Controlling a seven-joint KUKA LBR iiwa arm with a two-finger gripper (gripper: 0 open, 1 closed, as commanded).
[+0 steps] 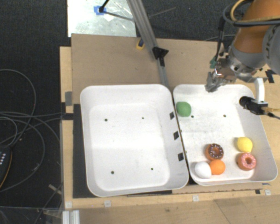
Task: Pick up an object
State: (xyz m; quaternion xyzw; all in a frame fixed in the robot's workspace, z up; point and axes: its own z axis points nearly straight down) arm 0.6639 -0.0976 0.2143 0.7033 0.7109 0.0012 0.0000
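Your gripper is hanging at the far rim of the right bin, nothing showing between its fingers, and you cannot tell from this slant whether they are standing wide or narrow. The pickable objects are all sitting in that bin: a green ball is lying alone near the divider where the two bins meet, well apart from the rest, while a chocolate donut, an orange ball and a white ball are crowding together at the near edge, with a yellow lemon and a pink donut just beside them toward the right wall. The left bin is lying alongside on the counter. You are likely looking at the approach stage, with no grasp made yet. The green ball is offering you the most open room, though the bin wall on its left is leaving little space for a finger there; the clustered pieces are touching or nearly so, and a descent among them is risking a nudge rather than a hold.
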